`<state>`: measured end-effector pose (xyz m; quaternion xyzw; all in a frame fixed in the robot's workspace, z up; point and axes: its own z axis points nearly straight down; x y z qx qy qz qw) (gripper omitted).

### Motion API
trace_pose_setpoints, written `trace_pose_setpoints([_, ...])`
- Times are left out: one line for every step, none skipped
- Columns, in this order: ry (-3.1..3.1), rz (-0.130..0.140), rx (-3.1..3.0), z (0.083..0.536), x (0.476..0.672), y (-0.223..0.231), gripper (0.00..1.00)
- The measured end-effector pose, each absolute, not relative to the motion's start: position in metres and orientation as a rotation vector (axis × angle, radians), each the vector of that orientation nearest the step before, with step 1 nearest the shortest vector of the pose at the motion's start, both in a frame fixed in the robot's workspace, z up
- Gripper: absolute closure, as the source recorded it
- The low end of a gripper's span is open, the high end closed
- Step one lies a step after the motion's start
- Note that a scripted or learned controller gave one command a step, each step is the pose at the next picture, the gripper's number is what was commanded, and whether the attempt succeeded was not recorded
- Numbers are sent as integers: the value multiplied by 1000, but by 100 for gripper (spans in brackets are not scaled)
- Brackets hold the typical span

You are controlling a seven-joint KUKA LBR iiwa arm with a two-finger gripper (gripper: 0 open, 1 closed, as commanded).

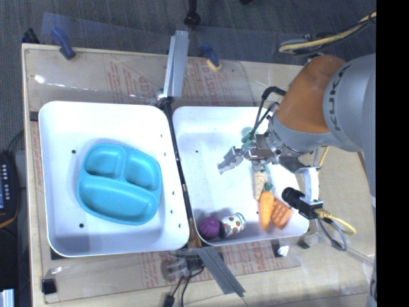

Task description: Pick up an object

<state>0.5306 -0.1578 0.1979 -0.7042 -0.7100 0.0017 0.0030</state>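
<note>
Camera view, looking down at a slant on the desk (96, 270): two white bins sit side by side. The left bin (57, 126) holds a blue divided tray (120, 183). The right bin (198, 139) holds the loose items, all gathered along its near edge and near right corner: a purple ball-like piece (209, 226), a small patterned can (234, 224) just beside it, an orange carrot-like piece (265, 211), an orange wedge (281, 215) touching it, and a pale, slim piece (259, 183) lying above the carrot.

The arm (326, 107) reaches in from the right. The claw (233, 160) hangs over the middle of the right bin, its grey tip pointing left. Whether it is apart or together cannot be told at this angle, and nothing is seen between its tips, so no grasp is recorded.

Governing relation: the nearest candidates, the pale piece and the carrot, lie to the right of the tip and toward the near edge, close under the wrist. Both run lengthwise roughly from far edge to near edge, so in my judgement a grip across the short width suits them best. The purple piece and the can lie further toward the near edge, hard against the bin wall, which would likely crowd a descent there.
</note>
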Motion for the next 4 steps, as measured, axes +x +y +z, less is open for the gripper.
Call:
trace_pose_setpoints([-2226,5,-2210,90,508,-190,0])
trace_pose_setpoints([-2227,2,-2211,91,476,-157,0])
trace_pose_setpoints([-2232,5,-2205,101,476,-157,100])
trace_pose_setpoints([-2232,5,-2205,101,476,-156,0])
